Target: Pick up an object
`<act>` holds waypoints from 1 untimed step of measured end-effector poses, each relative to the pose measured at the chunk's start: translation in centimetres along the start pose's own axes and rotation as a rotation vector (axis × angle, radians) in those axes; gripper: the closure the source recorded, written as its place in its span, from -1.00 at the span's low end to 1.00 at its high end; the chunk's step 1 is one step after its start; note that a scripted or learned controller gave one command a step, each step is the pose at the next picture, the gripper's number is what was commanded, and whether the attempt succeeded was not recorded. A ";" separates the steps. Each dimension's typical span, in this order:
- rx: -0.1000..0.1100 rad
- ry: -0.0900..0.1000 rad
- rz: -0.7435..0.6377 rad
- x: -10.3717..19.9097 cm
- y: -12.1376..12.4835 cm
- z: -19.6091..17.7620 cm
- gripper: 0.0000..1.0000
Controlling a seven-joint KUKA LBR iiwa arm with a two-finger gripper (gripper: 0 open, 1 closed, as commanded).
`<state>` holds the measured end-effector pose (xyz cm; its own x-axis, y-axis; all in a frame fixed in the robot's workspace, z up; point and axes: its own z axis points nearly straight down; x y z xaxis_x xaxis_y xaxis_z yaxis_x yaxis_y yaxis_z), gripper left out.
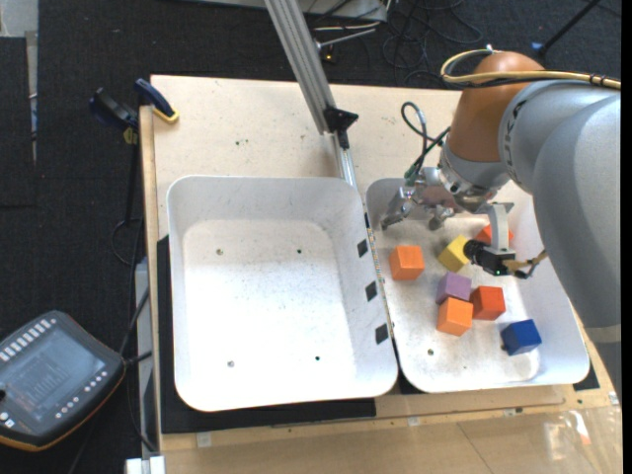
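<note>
Two shallow white bins sit side by side on the pale desk (247, 126), with the grey arm reaching over the right one.

The left white bin (197, 205) holds no blocks that can be made out. The right white bin (563, 358) holds several small blocks: an orange cube (406, 262) near its left wall, a yellow block (454, 254) just beside the arm's wrist, a purple cube (457, 286) touching a second orange cube (454, 315), a red-orange cube (489, 302) right next to those, and a blue cube (520, 336) near the front right. The pincer (427, 197) hangs over the bin's back end, above the blocks; whether it is spread or pressed together cannot be told.
</note>
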<state>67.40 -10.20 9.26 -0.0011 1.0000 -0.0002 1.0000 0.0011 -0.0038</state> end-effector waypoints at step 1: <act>-0.006 -0.001 0.001 0.0 0.2 -1.4 1.00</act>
<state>67.57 -10.21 10.63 -0.0001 1.0000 -0.0009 1.0000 0.0001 0.0026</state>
